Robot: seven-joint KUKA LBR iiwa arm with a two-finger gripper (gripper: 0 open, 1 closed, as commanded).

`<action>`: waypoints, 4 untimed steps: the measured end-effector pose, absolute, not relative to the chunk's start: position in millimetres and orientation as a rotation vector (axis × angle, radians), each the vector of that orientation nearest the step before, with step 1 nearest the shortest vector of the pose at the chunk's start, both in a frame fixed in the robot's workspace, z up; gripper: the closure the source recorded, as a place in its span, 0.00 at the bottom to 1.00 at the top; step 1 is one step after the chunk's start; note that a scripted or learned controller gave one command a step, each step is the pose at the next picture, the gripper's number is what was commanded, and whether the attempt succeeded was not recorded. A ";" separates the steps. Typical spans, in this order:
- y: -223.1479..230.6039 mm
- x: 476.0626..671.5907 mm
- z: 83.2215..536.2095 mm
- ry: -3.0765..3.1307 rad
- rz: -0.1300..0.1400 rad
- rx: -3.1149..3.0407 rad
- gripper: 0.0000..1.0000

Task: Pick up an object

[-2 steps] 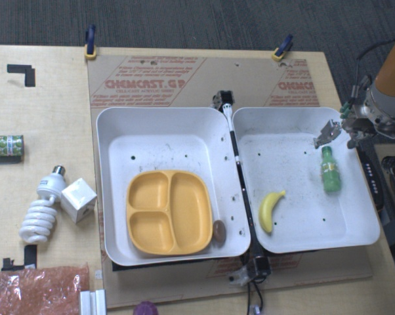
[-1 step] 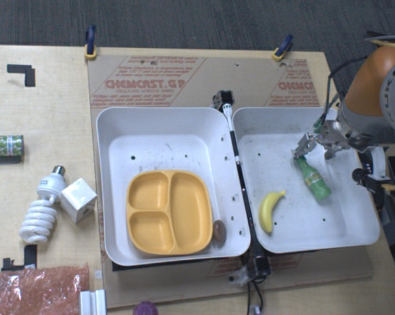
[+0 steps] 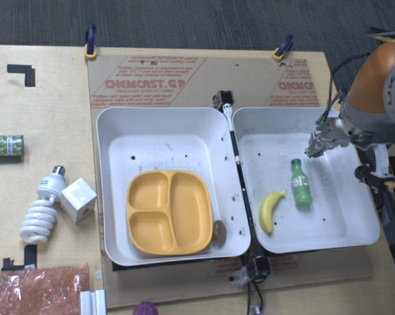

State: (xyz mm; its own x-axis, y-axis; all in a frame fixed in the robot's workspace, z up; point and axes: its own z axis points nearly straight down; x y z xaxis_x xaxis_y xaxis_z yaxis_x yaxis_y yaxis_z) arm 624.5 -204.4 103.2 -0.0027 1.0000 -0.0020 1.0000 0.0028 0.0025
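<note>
In the right bin (image 3: 355, 231) lie a green bottle (image 3: 300, 184) with a white label and a yellow banana (image 3: 270, 210) just left of it. My gripper (image 3: 315, 148) hangs over the bin's upper right part, a short way above and to the right of the bottle's cap, touching neither object. Nothing shows between its tips.
The left bin (image 3: 112, 176) holds a yellow divided plate (image 3: 169, 211) with a small brown object (image 3: 219, 231) at its right edge. Left of the bins on the bench lie a spiral light bulb (image 3: 40, 213), a white cube (image 3: 79, 199) and a green can (image 3: 8, 147).
</note>
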 end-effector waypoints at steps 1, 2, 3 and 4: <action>-204.4 624.5 103.2 2.222 0.000 2.216 0.00; -147.4 560.1 92.3 2.221 -0.001 2.222 0.00; -148.3 561.0 102.3 2.217 0.001 2.223 1.00; -222.5 593.3 93.0 2.219 0.000 2.220 1.00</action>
